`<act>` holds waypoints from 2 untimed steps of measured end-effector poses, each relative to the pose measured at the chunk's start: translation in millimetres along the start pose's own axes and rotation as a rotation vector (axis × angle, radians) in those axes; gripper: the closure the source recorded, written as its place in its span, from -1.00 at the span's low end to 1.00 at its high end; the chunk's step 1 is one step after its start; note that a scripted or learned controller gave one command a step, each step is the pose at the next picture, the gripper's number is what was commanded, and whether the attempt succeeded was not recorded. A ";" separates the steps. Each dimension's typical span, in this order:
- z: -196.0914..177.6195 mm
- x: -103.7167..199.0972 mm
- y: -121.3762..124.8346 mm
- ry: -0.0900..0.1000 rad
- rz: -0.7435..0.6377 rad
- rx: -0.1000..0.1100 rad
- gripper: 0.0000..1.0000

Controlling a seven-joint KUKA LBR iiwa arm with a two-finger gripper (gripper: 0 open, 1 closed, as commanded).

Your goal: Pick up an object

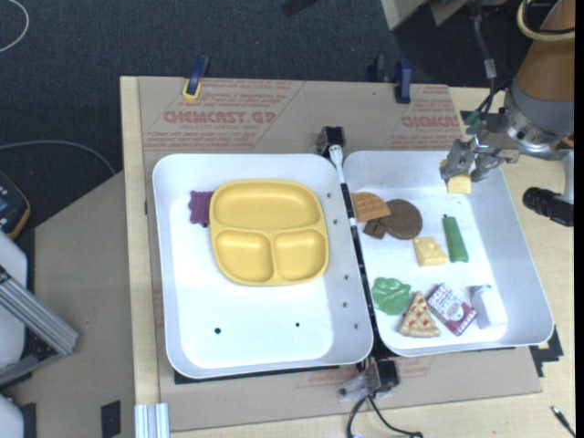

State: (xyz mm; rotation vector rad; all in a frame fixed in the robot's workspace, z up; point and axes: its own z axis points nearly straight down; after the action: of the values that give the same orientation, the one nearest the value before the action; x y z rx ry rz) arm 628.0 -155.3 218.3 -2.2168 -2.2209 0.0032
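Observation:
My gripper [463, 173] hangs over the far right corner of the right bin [511, 245], its fingers pointing down. A small pale yellow block [459, 185] sits between the fingertips, and the gripper is shut on it. Several other objects lie in the right bin: a tan waffle piece [370, 206], a brown round cookie [402, 219], a yellow cheese wedge [429, 250], a green stick [454, 238], a green leafy piece [391, 294], a pizza slice [419, 318], a red packet [451, 308] and a small grey-purple item [481, 301].
The left bin [182, 290] holds a yellow divided tray [269, 231] with a purple piece [199, 206] at its left edge. The arm's orange band [552, 62] rises at the far right. Clamps [192, 85] hold the cardboard-covered bench at the back.

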 end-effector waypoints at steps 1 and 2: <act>-11.2 44.4 -32.3 0.001 0.000 0.000 1.00; -19.5 83.0 -67.5 0.001 -0.001 0.000 1.00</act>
State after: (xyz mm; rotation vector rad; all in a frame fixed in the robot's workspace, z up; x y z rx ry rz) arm 560.4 -72.5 238.1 -2.2145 -2.2216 0.0020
